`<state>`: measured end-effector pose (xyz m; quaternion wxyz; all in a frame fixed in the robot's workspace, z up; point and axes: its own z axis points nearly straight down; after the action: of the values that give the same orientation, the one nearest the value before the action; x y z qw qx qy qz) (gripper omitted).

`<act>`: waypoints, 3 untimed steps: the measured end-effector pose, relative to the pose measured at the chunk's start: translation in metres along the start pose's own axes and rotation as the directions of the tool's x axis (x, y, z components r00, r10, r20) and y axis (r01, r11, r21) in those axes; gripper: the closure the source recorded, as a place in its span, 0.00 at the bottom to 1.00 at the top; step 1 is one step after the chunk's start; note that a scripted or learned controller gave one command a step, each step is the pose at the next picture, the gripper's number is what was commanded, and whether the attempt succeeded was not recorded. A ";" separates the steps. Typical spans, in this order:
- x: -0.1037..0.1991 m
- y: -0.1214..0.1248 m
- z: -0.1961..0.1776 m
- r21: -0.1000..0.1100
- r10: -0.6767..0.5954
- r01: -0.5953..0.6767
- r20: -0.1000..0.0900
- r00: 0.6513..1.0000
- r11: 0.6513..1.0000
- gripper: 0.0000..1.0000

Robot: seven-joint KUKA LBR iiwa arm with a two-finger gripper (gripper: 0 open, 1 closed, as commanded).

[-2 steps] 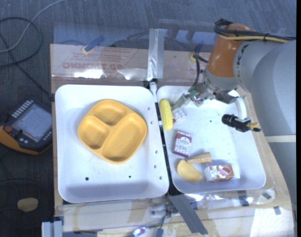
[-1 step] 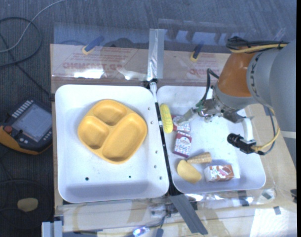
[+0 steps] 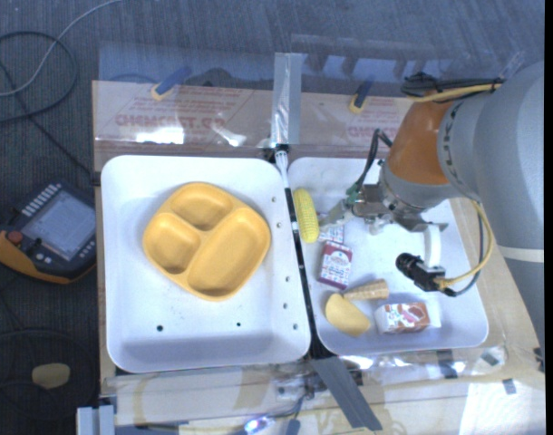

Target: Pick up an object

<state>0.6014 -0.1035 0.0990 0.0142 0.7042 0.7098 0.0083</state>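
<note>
Gripper: the gripper (image 3: 349, 205) hung low over the upper part of the right bin (image 3: 467, 326); whether it was open or closed could not be told.
Progress: nothing was seen in its grasp, so the pick looked not yet done.
Nearest objects: a corn cob (image 3: 305, 214) lay by the bin's left wall and a small pale packet (image 3: 333, 235) just beside the gripper.
Other objects: a red packet (image 3: 335, 264), cone (image 3: 367, 289), yellow piece (image 3: 346, 314) and red-and-white carton (image 3: 403, 316) lay nearer the camera.
Obstacles: the wall beside the cob probably crowded an approach.
Left bin: the left bin (image 3: 131, 338) held a yellow divided plate (image 3: 207, 239).
</note>
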 end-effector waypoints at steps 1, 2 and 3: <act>-0.010 -0.048 -0.002 -0.006 0.065 -0.065 -0.004 0.998 0.998 0.00; -0.006 0.031 0.001 0.006 0.060 -0.060 -0.002 0.998 0.998 0.00; 0.065 0.055 -0.084 0.032 -0.021 0.021 -0.005 1.000 0.999 0.00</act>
<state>0.6529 -0.0372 0.1840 0.0012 0.6967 0.7173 -0.0018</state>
